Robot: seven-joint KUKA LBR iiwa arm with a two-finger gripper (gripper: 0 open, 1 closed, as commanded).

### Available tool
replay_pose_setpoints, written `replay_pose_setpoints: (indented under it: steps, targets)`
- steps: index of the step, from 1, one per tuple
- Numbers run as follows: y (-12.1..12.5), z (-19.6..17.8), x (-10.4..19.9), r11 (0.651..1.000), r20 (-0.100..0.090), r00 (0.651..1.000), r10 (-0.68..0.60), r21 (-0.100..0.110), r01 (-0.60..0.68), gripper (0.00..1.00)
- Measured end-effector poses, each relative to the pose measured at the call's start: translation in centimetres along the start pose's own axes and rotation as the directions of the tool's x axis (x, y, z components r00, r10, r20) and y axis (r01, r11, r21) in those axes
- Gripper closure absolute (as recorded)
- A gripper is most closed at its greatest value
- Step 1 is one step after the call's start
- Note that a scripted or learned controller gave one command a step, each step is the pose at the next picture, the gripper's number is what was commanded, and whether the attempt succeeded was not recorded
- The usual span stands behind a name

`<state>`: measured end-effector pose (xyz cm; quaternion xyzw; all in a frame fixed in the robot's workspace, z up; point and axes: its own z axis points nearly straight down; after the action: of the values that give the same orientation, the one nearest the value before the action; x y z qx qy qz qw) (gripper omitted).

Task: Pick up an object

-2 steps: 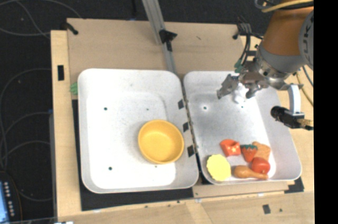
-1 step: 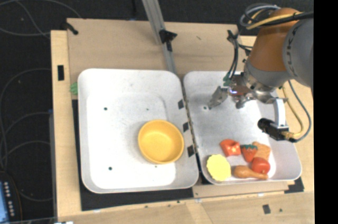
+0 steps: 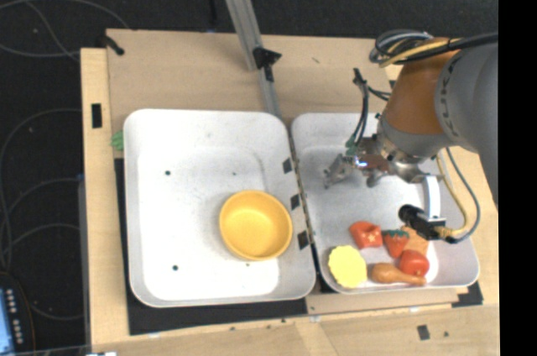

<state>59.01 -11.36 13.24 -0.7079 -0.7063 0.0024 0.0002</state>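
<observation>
Toward the left of the frame, dark floor with loose cables borders the tan tabletop [image 3: 185,69]. On it the left bin [image 3: 168,144] holds a yellow bowl [image 3: 255,224] near its lower right corner. A metal post [image 3: 239,2] slants up from between the bins toward the upper middle of the frame. Next comes the right bin [image 3: 315,136], with a cluster along its lower edge: a yellow round piece [image 3: 346,265], a red pepper-like piece [image 3: 365,234], further red and orange pieces [image 3: 409,255] and a tan piece [image 3: 393,272]. The hand [image 3: 340,170] hangs over bare bin floor in the upper part of this bin, apart from the cluster; whether it is open or closed cannot be told. Nothing appears gripped, so the pick seems yet to begin. The likely next move is down the frame toward the cluster, then a descent onto one piece that stands clear of its neighbours.
</observation>
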Motion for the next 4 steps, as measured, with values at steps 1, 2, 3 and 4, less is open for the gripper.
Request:
replay_pose_setpoints:
  steps: [1,2,3,4]
  targets:
    - [0.2,-1.4,0.0,1.0,-0.003,1.0,0.004,-0.007,-0.004,1.0]
    - [0.0,-6.1,-0.8,1.0,-0.003,1.0,0.0,-0.01,0.0,1.0]
    - [0.2,-10.7,-1.5,1.0,-0.002,1.0,-0.002,-0.01,0.002,1.0]
    - [0.3,-14.0,-1.6,1.0,-0.003,1.0,-0.006,-0.009,0.006,1.0]
